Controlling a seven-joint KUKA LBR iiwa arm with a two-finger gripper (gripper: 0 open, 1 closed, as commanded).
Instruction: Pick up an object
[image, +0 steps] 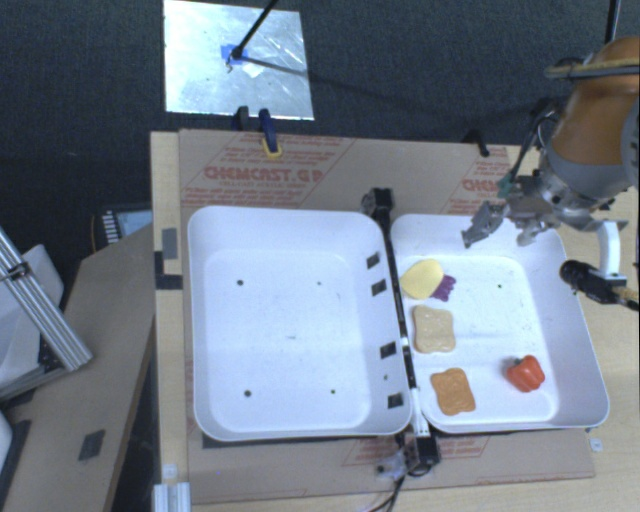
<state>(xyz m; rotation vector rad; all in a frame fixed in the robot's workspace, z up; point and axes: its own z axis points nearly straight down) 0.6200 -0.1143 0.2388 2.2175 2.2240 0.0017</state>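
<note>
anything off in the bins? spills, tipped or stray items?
Nothing stands out. The yellow piece, purple piece, tan slice, orange slice and red pepper-like toy all lie inside the right bin; no spill visible.

Looks like a robotics lab or test cell. Shown by a wooden desk (120, 300) bearing two shallow white bins (290, 225) clamped side by side on printed cardboard (300, 165), dark fabric backdrop (80, 80) behind, a reflective foil panel (240, 60) up top, an aluminium extrusion rail (40, 310) at left, and loose cabling (400, 470) at the front edge.
</note>
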